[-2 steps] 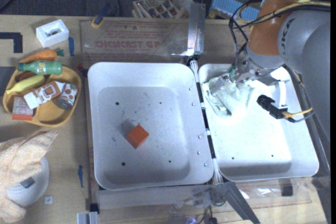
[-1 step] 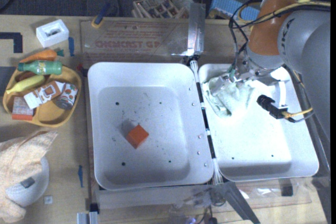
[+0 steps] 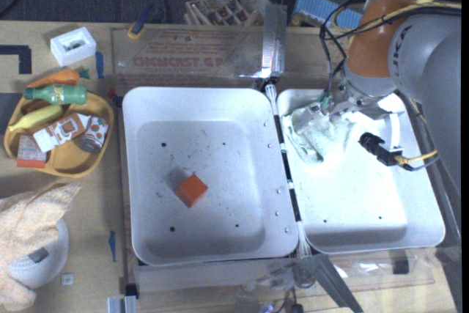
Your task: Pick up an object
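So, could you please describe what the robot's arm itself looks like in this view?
The arm is bulky, rounded and light grey, with an orange band above the wrist. Thin black cables loop beside it, and a yellowish cable runs to a black connector below.

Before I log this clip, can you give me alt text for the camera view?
A grey arm reaches in from the right, its gripper down at a crumpled pale object in the far left corner of the right bin. An orange block lies alone in the left bin.
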### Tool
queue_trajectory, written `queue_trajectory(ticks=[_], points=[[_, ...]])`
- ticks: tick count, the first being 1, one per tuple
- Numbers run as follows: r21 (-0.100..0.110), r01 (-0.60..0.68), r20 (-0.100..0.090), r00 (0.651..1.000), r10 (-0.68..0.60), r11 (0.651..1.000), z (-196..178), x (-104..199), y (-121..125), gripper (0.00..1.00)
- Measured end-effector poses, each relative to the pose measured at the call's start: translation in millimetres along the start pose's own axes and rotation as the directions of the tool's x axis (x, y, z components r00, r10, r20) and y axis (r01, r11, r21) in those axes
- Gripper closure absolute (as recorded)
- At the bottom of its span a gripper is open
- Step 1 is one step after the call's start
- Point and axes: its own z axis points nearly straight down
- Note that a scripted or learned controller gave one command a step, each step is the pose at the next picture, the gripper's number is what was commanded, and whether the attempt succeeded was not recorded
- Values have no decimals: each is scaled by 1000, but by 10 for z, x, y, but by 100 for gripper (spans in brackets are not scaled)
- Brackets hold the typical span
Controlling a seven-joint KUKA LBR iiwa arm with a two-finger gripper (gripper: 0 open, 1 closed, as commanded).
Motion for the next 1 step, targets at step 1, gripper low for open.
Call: queue_trajectory(ticks=[1], points=[[0, 0, 0, 1000, 0, 1000, 0, 0, 0, 0]])
